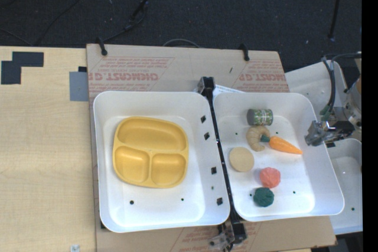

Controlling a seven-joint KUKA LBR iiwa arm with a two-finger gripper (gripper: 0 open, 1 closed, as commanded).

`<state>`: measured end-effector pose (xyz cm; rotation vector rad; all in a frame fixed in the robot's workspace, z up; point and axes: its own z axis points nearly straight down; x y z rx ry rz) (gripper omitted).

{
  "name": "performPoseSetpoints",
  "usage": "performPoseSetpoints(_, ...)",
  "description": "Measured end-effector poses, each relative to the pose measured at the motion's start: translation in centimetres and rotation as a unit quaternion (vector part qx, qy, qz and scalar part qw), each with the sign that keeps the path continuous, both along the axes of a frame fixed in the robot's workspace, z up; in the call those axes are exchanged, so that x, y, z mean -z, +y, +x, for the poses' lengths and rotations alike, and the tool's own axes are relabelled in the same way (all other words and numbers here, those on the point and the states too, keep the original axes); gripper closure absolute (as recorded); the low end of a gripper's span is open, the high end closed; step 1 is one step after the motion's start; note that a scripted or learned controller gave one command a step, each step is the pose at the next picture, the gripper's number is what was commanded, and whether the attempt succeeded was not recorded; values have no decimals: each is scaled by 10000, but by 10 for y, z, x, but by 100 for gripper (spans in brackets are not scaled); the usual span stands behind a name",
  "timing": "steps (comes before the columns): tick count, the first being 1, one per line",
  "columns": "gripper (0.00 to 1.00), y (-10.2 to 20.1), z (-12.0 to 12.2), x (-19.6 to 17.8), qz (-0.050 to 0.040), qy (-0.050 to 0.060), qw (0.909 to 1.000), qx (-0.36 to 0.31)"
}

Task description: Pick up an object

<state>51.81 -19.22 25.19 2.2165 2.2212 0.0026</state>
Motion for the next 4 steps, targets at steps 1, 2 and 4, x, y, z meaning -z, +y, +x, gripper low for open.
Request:
performPoseSetpoints(1,100,60,7,-3,20,28,10000,-21)
performPoseSetpoints(2,100,114,6,13,20,41,10000,-13)
performPoseSetpoints(4,100,220,9,24,16,52,10000,-13)
